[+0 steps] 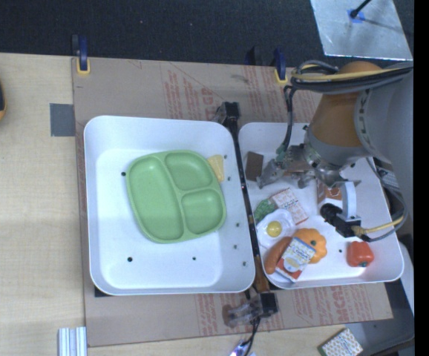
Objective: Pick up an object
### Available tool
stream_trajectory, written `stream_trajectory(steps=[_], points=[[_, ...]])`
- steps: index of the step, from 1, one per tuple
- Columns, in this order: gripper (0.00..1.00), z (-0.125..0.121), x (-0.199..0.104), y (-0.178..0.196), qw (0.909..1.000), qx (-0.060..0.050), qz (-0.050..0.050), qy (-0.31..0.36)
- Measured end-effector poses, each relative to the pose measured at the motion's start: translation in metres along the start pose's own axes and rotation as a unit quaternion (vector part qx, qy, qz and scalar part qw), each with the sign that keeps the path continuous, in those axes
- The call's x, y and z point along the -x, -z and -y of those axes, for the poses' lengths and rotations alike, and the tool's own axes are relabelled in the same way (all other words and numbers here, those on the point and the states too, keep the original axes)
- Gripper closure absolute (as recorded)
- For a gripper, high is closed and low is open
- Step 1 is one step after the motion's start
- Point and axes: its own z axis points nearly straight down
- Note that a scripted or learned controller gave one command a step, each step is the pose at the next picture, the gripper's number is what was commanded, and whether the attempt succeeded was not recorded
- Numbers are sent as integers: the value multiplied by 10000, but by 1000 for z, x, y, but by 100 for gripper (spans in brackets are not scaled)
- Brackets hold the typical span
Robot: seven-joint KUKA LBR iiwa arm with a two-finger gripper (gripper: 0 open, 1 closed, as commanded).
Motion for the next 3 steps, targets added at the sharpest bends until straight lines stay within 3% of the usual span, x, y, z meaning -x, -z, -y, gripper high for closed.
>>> stream_trajectory(steps=[1,2,3], points=[[0,-60,27,1,10000,9,1,11],[0,-38,67,0,10000,-12,-1,3],[0,-60,69,43,10000,10,2,1]])
